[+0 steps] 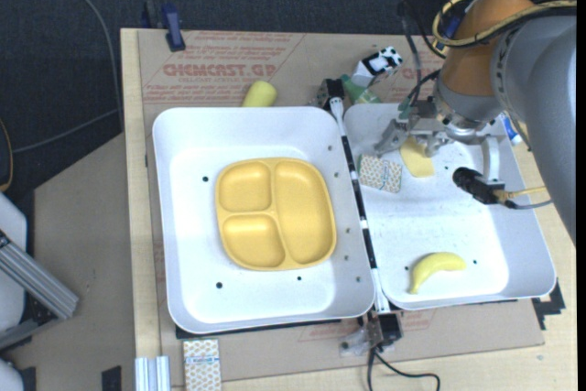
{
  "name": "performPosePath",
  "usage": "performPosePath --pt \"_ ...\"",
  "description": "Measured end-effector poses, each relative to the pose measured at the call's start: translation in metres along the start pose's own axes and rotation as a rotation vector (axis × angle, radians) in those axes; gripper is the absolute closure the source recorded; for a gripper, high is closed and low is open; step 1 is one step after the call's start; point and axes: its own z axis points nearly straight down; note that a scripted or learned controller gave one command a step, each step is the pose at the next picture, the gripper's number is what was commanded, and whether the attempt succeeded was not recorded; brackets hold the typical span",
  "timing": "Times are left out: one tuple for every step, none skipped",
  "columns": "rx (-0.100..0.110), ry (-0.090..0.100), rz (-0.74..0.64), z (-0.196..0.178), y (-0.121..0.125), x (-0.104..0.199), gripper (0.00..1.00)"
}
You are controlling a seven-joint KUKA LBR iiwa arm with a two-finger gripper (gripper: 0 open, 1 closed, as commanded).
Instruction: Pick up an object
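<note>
fingers: state unclear, over pale yellow block | curved glossy banana | three-compartment yellow plate

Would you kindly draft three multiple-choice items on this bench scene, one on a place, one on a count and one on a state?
1. Where does the curved yellow banana lie?
A. In the left white bin
B. In the right white bin, near its front
C. On the cardboard behind the bins

2. How many compartments has the yellow plastic divided plate?
A. Two
B. Three
C. Five

3. How does the divided plate sit?
A. Flat, open side up, in the left white bin
B. Upside down
C. Leaning on the bin wall

Answers: 1 B, the banana rests on the right bin's floor toward the front edge. 2 B, two compartments at the back and one at the front. 3 A, its hollows face the camera.
</note>
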Motion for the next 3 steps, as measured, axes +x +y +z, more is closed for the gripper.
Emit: performPosePath --pt "-0.005 -0.003 0.000 0.000 0.001 -0.046 0.00" --pt "-0.002 0.000 -0.001 0.000 0.006 -0.011 0.00" --pt "-0.005 -0.001 -0.002 -0.011 0.007 -0.011 1.00"
